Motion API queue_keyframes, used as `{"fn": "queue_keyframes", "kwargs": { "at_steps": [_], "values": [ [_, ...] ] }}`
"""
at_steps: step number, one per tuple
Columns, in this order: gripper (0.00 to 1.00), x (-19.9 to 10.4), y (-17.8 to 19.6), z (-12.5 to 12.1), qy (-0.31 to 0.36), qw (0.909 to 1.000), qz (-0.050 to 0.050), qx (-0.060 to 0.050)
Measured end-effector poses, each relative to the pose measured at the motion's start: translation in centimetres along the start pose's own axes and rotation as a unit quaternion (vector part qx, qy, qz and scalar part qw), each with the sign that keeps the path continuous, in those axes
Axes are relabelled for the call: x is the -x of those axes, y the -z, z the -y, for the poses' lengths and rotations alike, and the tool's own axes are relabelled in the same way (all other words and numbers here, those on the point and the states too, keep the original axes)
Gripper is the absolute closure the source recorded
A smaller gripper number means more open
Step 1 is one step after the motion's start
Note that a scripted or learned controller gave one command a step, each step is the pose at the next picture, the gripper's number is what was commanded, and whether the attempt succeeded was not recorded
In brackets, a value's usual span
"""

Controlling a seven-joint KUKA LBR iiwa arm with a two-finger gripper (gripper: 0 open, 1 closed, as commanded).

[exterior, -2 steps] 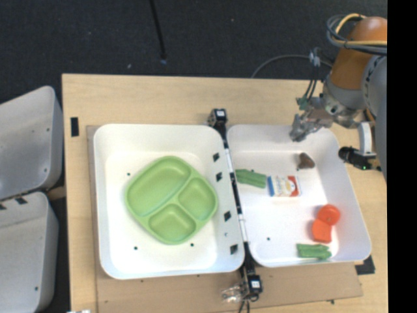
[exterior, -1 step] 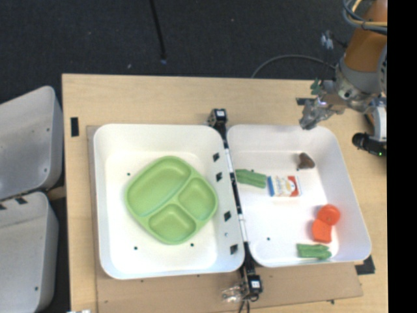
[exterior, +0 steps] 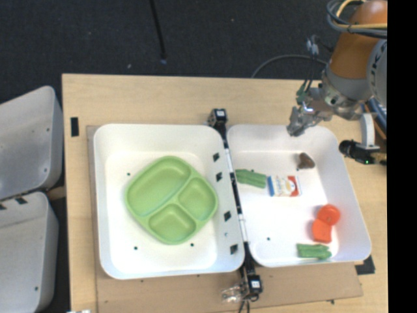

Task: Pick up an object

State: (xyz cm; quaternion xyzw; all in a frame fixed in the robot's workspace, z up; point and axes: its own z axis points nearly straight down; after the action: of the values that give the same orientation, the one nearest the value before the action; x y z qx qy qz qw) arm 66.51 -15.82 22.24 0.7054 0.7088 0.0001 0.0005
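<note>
Looking down on the bench, I saw the gripper (exterior: pixel 298 128) poised above the far rim of the right bin (exterior: pixel 345 175), which I took as landmark; nothing lay between its fingers, and their spread I could not tell from this slant. The arm (exterior: pixel 355 51) leaned in from beyond that bin's far right corner, a posture I judged suited to a descent onto the nearest piece. That piece, a small brown object (exterior: pixel 305 162), lay inside the right bin close to its far wall, just below the gripper; I judged it the likeliest target. A green bar (exterior: pixel 251 178) rested near the bin's left wall; a red-and-white packet (exterior: pixel 285 186) sat beside it toward the bin's middle; an orange object (exterior: pixel 325 223) lay near the right wall; a second green piece (exterior: pixel 313 251) rested along the near wall. The pieces lay apart, so that each offered room for fingers. Left of the right bin, the left bin (exterior: pixel 107 175) held a green divided plate (exterior: pixel 171 199). No pick had yet been made.
</note>
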Motion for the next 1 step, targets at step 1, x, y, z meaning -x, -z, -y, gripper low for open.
{"fn": "queue_keyframes", "kwargs": {
  "at_steps": [1],
  "values": [
    [1.00, -5.98, 0.17, 0.78, 0.001, 1.0000, -0.001, 0.000]
  ]
}}
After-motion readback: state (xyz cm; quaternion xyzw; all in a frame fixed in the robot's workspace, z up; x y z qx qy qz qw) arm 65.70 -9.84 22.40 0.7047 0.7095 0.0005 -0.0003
